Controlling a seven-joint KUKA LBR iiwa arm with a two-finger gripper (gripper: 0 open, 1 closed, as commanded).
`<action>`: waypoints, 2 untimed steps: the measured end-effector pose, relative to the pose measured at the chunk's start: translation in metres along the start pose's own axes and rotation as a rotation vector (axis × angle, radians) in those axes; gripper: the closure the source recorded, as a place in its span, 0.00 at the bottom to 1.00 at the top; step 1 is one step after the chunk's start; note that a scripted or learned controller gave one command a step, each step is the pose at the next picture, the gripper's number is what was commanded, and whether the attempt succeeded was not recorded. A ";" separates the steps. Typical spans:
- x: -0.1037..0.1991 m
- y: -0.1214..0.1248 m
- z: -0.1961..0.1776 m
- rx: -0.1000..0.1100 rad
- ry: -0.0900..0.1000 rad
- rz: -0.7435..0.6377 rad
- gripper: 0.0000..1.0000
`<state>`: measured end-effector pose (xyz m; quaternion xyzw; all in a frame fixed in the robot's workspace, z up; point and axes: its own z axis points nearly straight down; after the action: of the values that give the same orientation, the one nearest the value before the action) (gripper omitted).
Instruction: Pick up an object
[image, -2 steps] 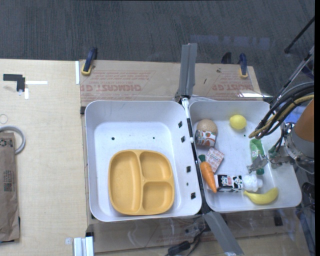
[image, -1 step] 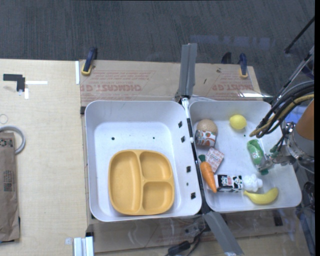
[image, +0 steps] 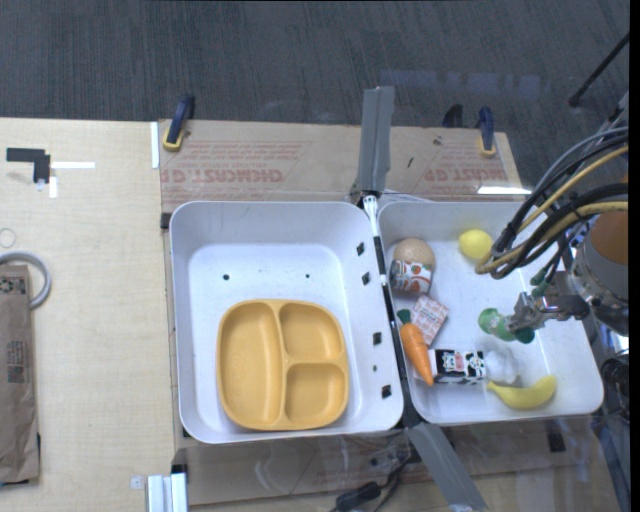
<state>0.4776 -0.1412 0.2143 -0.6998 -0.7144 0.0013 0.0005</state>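
My gripper (image: 522, 322) hangs low over the right side of the right bin (image: 570, 345), reaching in from the right. Its tip is right against a small green object (image: 493, 321), partly covering it. Further objects lie in this bin: a yellow lemon (image: 475, 243) at the back, a round tan and brown can-like item (image: 411, 264), a small red and white packet (image: 430, 318), an orange carrot (image: 416, 352), a black and white carton (image: 460, 364) and a yellow banana (image: 525, 392) at the front.
The left bin (image: 200, 250) holds a yellow divided plate (image: 283, 362). Cables (image: 560, 215) arc over the right bin's back right corner. A brown paper bag (image: 15, 370) lies on the bench at the far left. A grey divider post (image: 376, 140) stands between the bins.
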 end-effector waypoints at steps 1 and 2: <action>0.003 0.051 0.011 -0.001 -0.001 -0.158 1.00; -0.028 -0.001 0.117 -0.001 0.000 -0.286 1.00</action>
<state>0.4768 -0.1694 0.0975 -0.5906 -0.8069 0.0008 0.0006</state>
